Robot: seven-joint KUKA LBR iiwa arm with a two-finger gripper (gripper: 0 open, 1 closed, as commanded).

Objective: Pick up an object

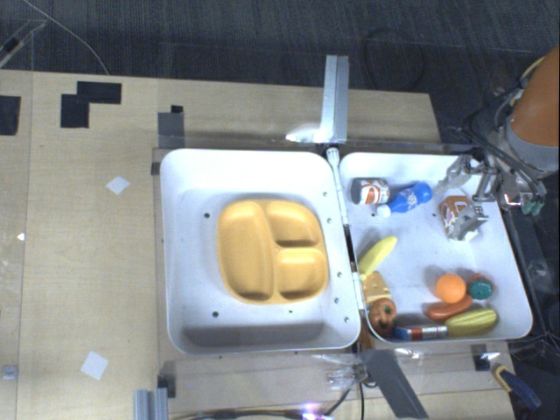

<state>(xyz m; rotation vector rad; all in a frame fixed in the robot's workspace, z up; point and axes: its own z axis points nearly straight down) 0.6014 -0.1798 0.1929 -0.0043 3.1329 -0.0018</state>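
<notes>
The claw (462, 210) stood clamped on a brown can (454, 208) in the right bin (518, 274); beside it, the left bin (188, 261) held a yellow tray (271, 249).

The left bin (179, 234) and right bin (507, 261) are both white, set on a pale wood-toned table (79, 252) marked with black square patches (87, 101). A mustard-yellow divided tray (271, 250) lies in the left bin. In the right bin are a blue bottle (409, 197) beside a red-and-white can (370, 191), a yellow banana (377, 254), an orange ball (451, 288), a teal piece (480, 287), a yellow-green oblong (471, 321), and a brown-and-white item (454, 210) by the silver-grey claw (475, 213).
</notes>
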